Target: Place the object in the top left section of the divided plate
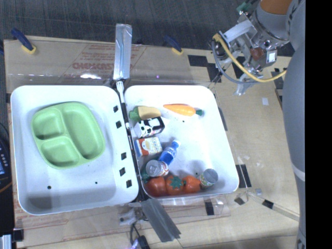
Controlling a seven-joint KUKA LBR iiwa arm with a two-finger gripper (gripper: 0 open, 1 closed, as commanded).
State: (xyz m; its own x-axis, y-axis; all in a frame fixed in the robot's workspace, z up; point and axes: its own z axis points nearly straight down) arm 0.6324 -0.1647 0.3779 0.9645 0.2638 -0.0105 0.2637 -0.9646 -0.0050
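Observation:
A light green divided plate (67,134) lies in the left white bin (31,191); all three of its sections are bare, including the top left one (47,122). The right bin (218,134) holds the loose objects: an orange carrot (179,109), a yellow and green piece (145,112), a black and white carton (151,126), an orange and white carton (149,146), a blue bottle (168,152), two cans (154,168) and several red vegetables (171,184). My gripper (236,74) hangs above the bench just beyond the right bin's top right corner, with nothing visibly in it.
A grey taped strip (123,51) runs along the divide between the bins. Blue clamps (23,40) sit at the bench's back edge. A yellow cable (244,71) loops around the wrist. Open bench lies right of the right bin.

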